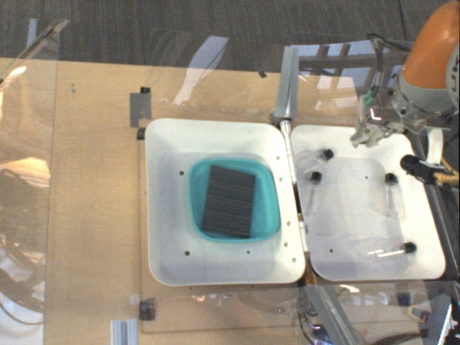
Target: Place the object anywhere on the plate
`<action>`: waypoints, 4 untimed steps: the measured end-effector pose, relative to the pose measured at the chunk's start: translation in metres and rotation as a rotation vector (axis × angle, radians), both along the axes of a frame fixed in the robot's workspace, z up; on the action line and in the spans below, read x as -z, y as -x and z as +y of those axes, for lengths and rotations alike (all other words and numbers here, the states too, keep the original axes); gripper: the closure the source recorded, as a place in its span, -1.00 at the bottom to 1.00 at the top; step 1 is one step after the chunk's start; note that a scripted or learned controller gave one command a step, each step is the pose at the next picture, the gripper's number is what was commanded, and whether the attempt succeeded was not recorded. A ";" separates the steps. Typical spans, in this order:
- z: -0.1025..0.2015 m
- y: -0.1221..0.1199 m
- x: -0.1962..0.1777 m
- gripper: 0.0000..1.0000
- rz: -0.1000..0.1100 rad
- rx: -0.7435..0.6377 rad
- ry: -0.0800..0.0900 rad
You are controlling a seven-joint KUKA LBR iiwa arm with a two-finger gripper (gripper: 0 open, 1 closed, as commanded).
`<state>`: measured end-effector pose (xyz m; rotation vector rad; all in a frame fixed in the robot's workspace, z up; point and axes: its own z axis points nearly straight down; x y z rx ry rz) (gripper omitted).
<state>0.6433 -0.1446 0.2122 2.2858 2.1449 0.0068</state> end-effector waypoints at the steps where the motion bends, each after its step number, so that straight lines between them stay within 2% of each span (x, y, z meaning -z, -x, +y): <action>1: 0.051 0.070 0.059 1.00 0.005 -0.224 -0.001; 2: 0.114 0.143 0.018 1.00 0.002 -0.465 0.000; 3: 0.114 0.143 0.018 -1.00 0.002 -0.465 0.001; 4: 0.055 0.082 0.079 -1.00 0.002 -0.578 0.002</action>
